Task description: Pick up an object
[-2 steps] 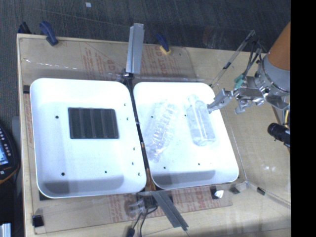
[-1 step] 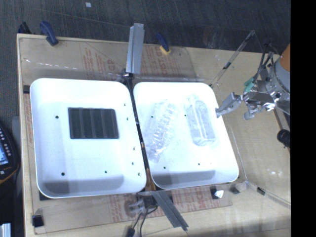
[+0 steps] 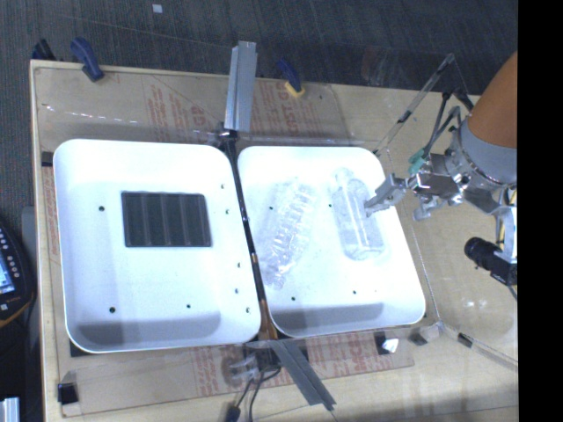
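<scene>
1. The pincer [image 3: 384, 197] sits over the right edge of the right bin [image 3: 396, 310], just beside the clear plastic bottle [image 3: 355, 218]; whether its fingers are spread or pressed together cannot be told.
2. A clear crinkled tray [image 3: 288, 229] lies left of the bottle (both transparent, hard to outline).
3. Judgement: centre over the bottle's body, align across its narrow width, then descend and pinch firmly.
4. Risk: smooth plastic may slip or roll.

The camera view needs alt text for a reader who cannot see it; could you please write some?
A grey robot arm reaches in from the right, its pincer above the right bin, beside a clear plastic bottle and a clear ridged tray. The left bin holds a dark ribbed rectangle.
</scene>
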Action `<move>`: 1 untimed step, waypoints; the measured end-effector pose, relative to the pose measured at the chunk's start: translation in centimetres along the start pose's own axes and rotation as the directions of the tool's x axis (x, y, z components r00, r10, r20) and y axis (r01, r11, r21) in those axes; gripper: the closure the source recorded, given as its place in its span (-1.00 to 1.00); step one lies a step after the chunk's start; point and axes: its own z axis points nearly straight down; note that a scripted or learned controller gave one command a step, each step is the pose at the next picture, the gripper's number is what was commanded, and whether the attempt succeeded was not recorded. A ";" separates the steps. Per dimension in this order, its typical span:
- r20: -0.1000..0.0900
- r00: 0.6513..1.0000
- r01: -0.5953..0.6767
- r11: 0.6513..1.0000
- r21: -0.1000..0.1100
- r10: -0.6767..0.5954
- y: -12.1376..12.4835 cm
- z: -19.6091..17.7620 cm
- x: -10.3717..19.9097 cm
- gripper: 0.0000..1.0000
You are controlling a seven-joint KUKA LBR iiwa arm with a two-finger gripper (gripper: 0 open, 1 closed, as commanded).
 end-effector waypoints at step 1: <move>-0.001 1.000 0.010 1.000 0.002 -0.010 0.6 1.0 0.3 -1.00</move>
